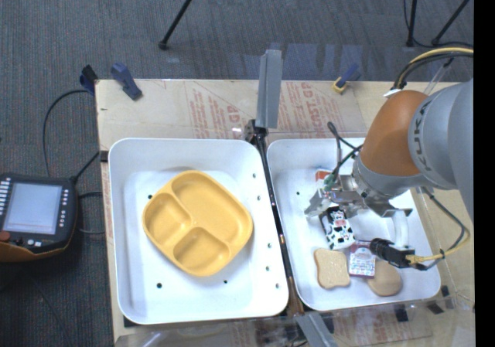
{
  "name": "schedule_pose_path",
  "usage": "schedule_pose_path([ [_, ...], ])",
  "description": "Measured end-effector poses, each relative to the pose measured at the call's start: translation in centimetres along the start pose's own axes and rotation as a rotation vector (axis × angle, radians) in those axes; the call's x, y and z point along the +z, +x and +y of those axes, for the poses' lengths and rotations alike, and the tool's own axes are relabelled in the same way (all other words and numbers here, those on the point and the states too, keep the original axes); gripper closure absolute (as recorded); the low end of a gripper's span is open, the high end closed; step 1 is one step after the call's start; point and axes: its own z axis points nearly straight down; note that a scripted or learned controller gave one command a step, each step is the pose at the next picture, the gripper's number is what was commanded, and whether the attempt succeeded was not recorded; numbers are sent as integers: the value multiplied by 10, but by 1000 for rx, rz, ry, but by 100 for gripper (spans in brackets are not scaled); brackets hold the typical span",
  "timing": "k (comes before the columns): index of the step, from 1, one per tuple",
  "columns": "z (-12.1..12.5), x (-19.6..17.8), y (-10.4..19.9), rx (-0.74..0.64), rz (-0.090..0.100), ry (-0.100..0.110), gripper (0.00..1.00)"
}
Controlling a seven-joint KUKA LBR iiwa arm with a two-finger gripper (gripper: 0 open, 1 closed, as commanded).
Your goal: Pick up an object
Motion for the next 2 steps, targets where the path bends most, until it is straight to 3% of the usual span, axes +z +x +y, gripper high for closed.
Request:
schedule_pose_path([
  [1,-1,-9,-2,8,2,2,100],
  [2,4,-136,50,129,1,-12,100],
])
